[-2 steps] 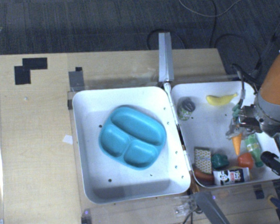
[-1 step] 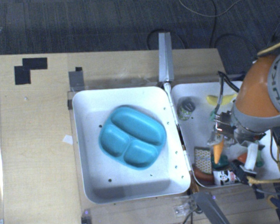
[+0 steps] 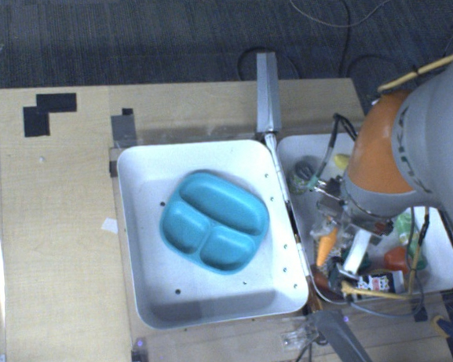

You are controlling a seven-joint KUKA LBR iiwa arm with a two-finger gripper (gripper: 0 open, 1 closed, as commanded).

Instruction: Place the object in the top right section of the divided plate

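Note:
A blue divided plate (image 3: 214,221) lies in the middle of the left white bin (image 3: 154,301). It has one long section along its upper right and two smaller ones at the lower left and bottom, and all three hold nothing. My gripper (image 3: 332,220) is lowered into the right bin (image 3: 447,275), under the grey arm with its orange band, among a pile of small things. An orange carrot-like piece (image 3: 325,249) lies just below the gripper. The arm hides much of that bin.
In the right bin lie a red piece (image 3: 396,260), a green piece (image 3: 408,227), a yellowish-green item (image 3: 340,161) and a small printed pack (image 3: 375,283). A metal divider post (image 3: 266,94) stands between the two bins at the back.

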